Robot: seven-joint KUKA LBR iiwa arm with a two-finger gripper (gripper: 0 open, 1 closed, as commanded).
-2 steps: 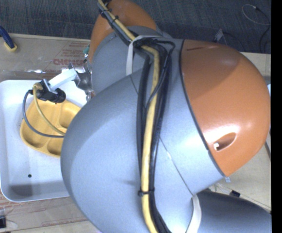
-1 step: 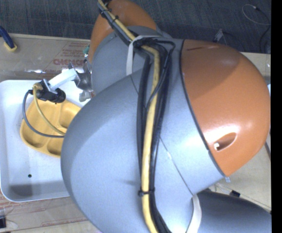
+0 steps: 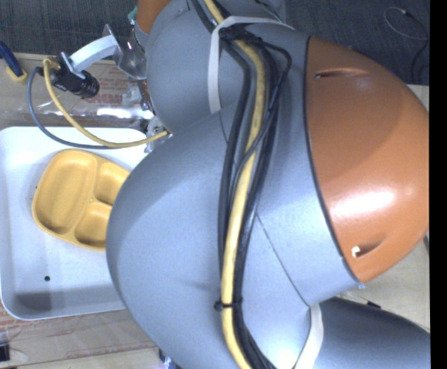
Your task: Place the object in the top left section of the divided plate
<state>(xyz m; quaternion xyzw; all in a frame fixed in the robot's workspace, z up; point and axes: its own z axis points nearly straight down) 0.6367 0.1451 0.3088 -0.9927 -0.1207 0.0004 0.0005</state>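
Yellow divided plate [image 3: 73,194], plastic by the look, lying flat in a white bin [image 3: 11,206]; right portion hidden behind the arm. Camera view: grey arm [image 3: 231,206] with orange band, black and yellow cables along it, covering most of the bin right of the plate. Tool: state cannot be told. Object to be placed: location cannot be told; the plate's visible sections hold nothing. Handling advice, as judgement: bring the object directly over the plate's top left section, low, and release only once inside the ridges, lest it land in a neighbouring section.
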